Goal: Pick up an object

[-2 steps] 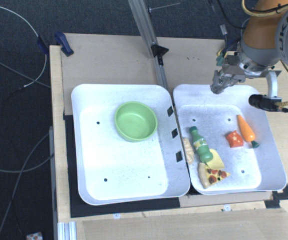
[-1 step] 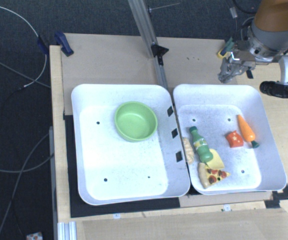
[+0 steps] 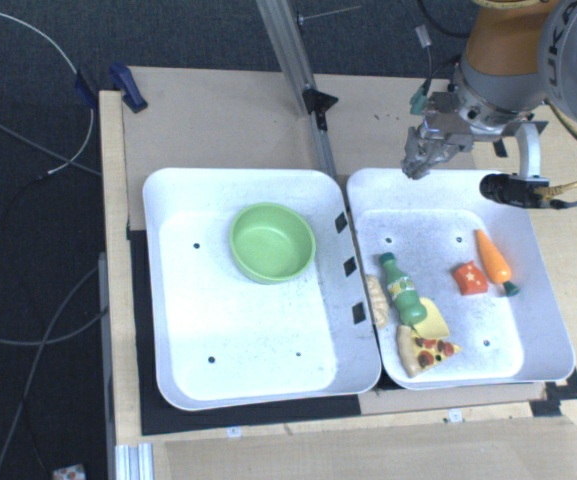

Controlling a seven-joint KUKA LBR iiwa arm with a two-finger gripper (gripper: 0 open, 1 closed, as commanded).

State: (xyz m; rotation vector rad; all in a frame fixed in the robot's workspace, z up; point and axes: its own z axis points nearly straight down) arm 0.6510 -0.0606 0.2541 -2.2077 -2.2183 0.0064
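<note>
Orange carrot (image 3: 492, 255) lies in the right bin (image 3: 548, 313) below and right of the tool (image 3: 420, 164), whose opening cannot be told; descend centred across its narrow width.

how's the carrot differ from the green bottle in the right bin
The carrot is orange with a dark green tip; the green bottle is green with a yellow label. The carrot lies alone near the right wall; the bottle touches the pizza slice. Both lie flat.
</note>
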